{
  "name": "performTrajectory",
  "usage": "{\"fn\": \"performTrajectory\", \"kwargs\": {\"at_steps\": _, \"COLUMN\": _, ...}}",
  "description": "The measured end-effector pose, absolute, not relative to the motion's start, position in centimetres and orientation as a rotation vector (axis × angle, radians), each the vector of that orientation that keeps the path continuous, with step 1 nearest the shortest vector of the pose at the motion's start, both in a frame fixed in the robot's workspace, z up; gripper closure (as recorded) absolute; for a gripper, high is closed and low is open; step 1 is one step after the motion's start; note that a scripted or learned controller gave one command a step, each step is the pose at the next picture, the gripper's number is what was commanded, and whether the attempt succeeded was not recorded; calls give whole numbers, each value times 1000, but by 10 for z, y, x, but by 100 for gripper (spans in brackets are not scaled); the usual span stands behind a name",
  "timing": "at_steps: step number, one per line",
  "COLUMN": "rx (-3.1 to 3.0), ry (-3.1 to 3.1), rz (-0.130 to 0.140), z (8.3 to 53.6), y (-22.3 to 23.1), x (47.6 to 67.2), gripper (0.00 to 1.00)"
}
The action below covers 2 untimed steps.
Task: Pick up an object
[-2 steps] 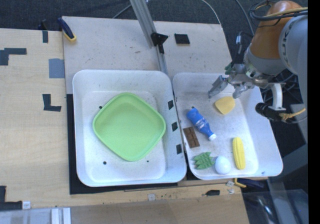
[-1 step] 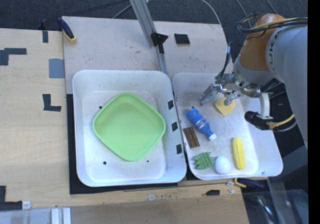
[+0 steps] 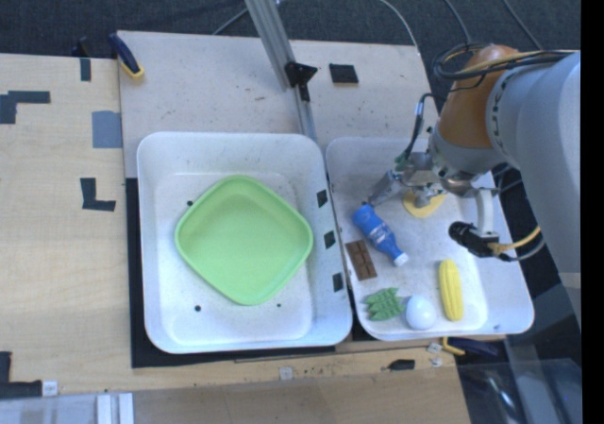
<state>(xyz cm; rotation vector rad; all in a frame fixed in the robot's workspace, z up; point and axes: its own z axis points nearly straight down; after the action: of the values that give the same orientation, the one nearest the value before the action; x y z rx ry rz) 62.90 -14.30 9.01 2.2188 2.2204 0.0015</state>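
Over right bin point(image 3: 491, 313), arm point(image 3: 528, 129) bent low.

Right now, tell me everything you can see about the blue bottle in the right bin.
The blue bottle is small and looks like glossy plastic, with a blue body and a white cap end. It lies on its side on the floor of the right bin, slanted, with the cap pointing toward the bin's lower right. A brown bar lies just beside its lower left; contact is unclear. The pincer is above and to the right, apart from it.
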Motion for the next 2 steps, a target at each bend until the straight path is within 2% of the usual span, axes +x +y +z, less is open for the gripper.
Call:
{"fn": "performTrajectory", "kwargs": {"at_steps": 1, "rx": 2218, "ry": 2221, "rz": 2, "z": 101, "y": -143, "x": 629, "gripper": 100}}
{"fn": "performTrajectory", "kwargs": {"at_steps": 2, "rx": 2219, "ry": 2220, "rz": 3, "z": 159, "y": -146, "x": 637, "gripper": 100}}
